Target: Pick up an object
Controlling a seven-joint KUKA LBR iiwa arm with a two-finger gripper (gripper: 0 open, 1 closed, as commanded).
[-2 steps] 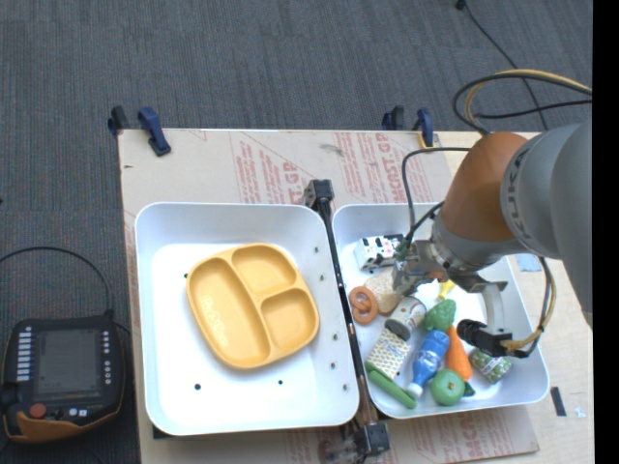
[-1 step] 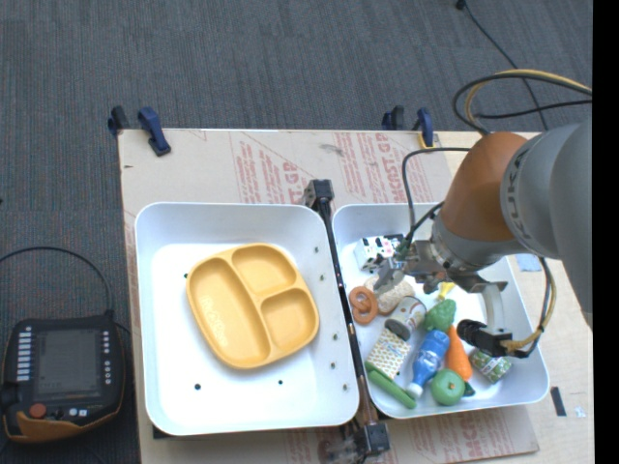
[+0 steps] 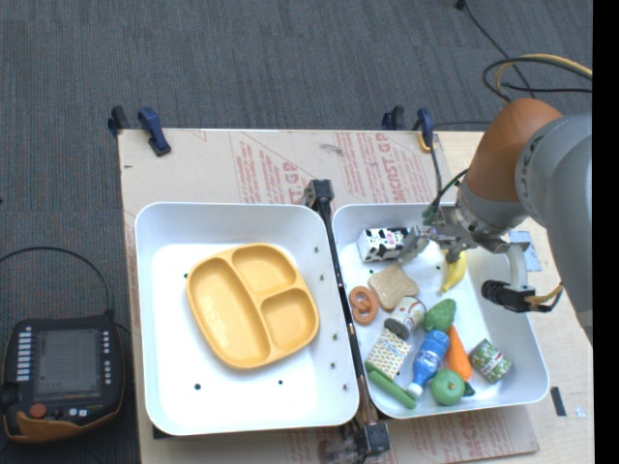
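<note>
My gripper (image 3: 437, 242) hangs low over the back of the right bin (image 3: 535, 361), reaching in from the right. A yellow banana (image 3: 453, 273) lies just under and in front of it. To its left sits a black-and-white cow-patterned block (image 3: 382, 243). Further forward lie a bread slice (image 3: 392, 286), an orange ring (image 3: 363, 303), a green pepper (image 3: 441, 314), a carrot (image 3: 458, 354), a blue bottle (image 3: 426, 356), a green apple (image 3: 447, 387) and a green can (image 3: 490, 361). Nothing is seen lifted.
The left bin (image 3: 164, 259) holds a yellow divided plate (image 3: 253, 303). A black clamp bar (image 3: 334, 259) runs between the bins. Blue clamps (image 3: 153, 129) grip the bench's back edge. A teach pendant (image 3: 63, 361) lies on the floor at the left.
</note>
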